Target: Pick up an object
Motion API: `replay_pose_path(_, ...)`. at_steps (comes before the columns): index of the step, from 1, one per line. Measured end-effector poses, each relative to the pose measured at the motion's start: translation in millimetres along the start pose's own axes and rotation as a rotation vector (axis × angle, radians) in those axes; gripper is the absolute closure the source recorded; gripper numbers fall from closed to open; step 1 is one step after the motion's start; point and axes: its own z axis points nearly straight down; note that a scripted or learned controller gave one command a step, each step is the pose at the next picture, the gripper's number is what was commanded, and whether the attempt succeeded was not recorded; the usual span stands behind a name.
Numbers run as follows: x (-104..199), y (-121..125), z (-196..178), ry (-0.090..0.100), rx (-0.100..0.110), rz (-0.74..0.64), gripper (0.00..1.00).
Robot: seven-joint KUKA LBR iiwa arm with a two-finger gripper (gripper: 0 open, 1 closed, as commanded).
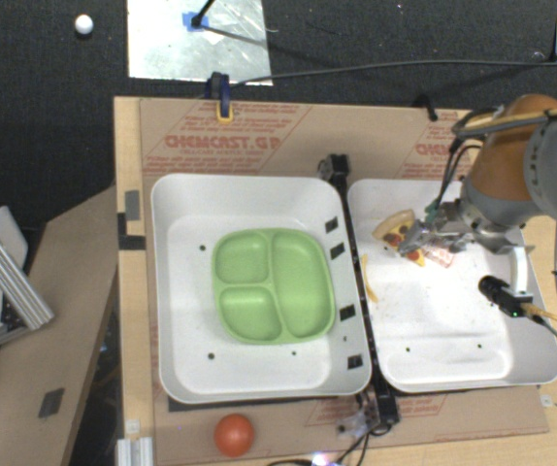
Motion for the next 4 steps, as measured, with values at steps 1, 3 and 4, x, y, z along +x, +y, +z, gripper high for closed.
replay_pose_path(1, -2, 3, -14, -0.007, -0.013, 0.0, 1.0)
replay_pose_path(3, -1, 4, -124, 0.001, 0.0, -0.003, 1.0)
replay_pose_path(4, -1, 6, -176, 0.002, 0.001, -0.004, 1.0)
